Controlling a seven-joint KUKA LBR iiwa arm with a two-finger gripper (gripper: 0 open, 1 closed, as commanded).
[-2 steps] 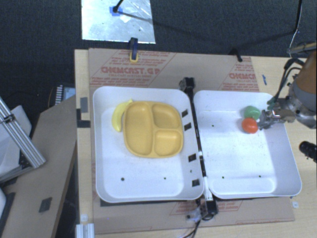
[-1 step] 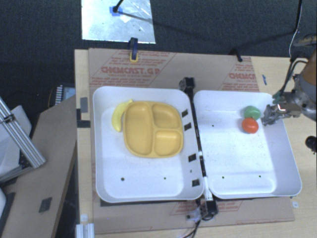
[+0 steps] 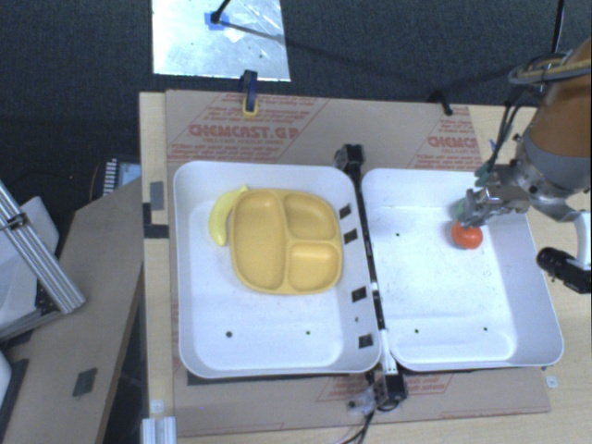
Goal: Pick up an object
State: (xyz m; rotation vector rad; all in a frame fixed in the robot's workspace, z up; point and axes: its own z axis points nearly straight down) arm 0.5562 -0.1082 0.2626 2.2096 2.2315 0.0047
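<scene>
over the right bin [image 3: 518,340], toward its 1 o'clock corner, the gripper [image 3: 474,213] hangs on the grey arm [image 3: 555,169], which enters from 3 o'clock with its orange band [image 3: 566,123] above the wrist. whether the fingers are apart or together i cannot tell; the metal parts blur into each other at this slant.

a small red-orange ball [image 3: 467,237], maybe a tomato, lies on the bin floor directly at 6 o'clock of the gripper, just beside or touching its lower end; contact not resolvable. it is round, so no long axis or pointing direction can be read. not seen between fingers.

room around the ball: bin wall near at 12 o'clock, right wall at 3 o'clock a moderate way off, wide bare white floor toward 6 and 9 o'clock. the divider between bins [image 3: 365,257] is well apart at 9 o'clock.

left bin [image 3: 199,340]: a yellow three-compartment plate [image 3: 282,239] sits near centre, slightly toward 12 o'clock. a banana [image 3: 220,215] lies against the plate's 9–10 o'clock rim, long axis running roughly 12 to 6, curved, upper tip bending toward 1 o'clock. bare floor from 6 to 8 o'clock of the plate.

both bins rest on a cardboard sheet [image 3: 277,123] with red lettering.
</scene>
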